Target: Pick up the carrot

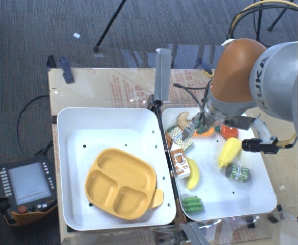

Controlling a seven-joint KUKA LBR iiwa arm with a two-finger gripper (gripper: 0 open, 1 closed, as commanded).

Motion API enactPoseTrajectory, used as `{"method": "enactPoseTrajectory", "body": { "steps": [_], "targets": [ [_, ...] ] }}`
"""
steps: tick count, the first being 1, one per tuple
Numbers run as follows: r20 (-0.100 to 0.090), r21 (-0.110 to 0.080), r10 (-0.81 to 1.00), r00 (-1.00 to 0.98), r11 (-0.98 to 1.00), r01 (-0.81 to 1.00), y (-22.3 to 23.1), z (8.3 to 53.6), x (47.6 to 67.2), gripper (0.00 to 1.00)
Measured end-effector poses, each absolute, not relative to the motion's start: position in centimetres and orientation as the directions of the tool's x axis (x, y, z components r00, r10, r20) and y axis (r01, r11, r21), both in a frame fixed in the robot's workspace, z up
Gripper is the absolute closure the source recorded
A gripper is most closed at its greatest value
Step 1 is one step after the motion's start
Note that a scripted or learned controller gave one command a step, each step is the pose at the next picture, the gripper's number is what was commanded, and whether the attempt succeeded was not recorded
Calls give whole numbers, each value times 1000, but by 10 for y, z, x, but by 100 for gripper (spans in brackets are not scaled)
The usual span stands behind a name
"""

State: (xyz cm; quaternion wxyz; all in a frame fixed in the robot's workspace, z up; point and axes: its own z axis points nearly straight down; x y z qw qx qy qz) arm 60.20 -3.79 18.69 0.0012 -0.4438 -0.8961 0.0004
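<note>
Carrot [206, 131] just right of claw [192, 128]

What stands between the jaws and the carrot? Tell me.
Nothing visible does. The gripper is down in the right bin, right beside the carrot, whose orange body shows just past it. The croissant and patterned packet crowd close alongside.
</note>
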Motion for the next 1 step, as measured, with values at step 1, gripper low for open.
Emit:
{"method": "enactPoseTrajectory", "body": {
  "steps": [1],
  "targets": [
    [3, -3, 875, -484, 484, 875, -69, 187, 594, 100]
  ]
}}
